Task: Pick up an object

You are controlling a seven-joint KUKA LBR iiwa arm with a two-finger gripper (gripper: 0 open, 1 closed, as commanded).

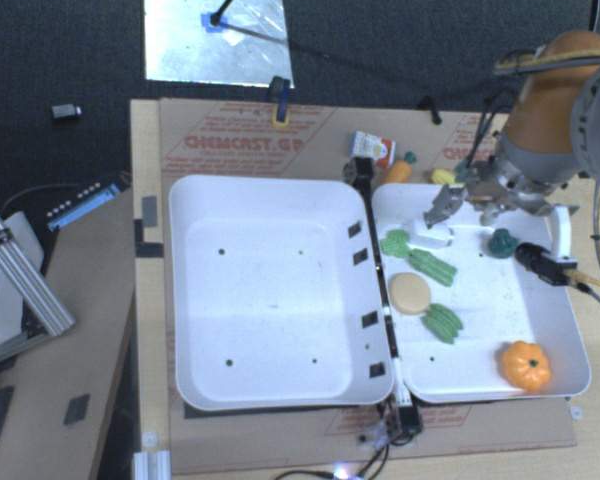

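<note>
Your arm reaches in from the right, wrist bent down over the right bin's far edge. The gripper hangs above a white block; you cannot tell how its fingers stand. Green pods, a tan disc and a pumpkin lie nearer you.

gripper low over right bin, near green toys and orange pumpkin
</note>
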